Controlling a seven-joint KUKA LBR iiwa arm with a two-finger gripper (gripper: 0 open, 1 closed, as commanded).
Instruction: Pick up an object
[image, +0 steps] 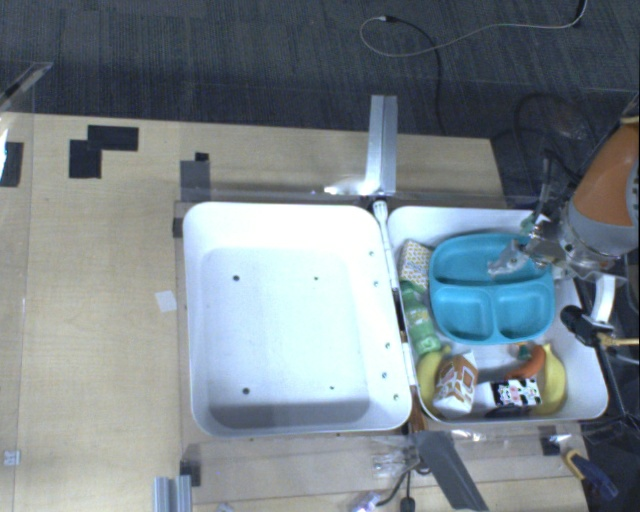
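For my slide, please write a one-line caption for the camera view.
KUKA arm's gripper over a blue divided tray in the crowded right bin, beside the left bin.

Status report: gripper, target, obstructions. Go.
Gripper over blue tray, right bin; grip unclear. Nothing seen lifted. Cup, bananas crowd below the tray.

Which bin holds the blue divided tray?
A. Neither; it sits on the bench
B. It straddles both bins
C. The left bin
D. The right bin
D: the blue divided tray lies wholly inside the right bin, above the bananas and the small carton, while the pincer is over the tray's upper right part.
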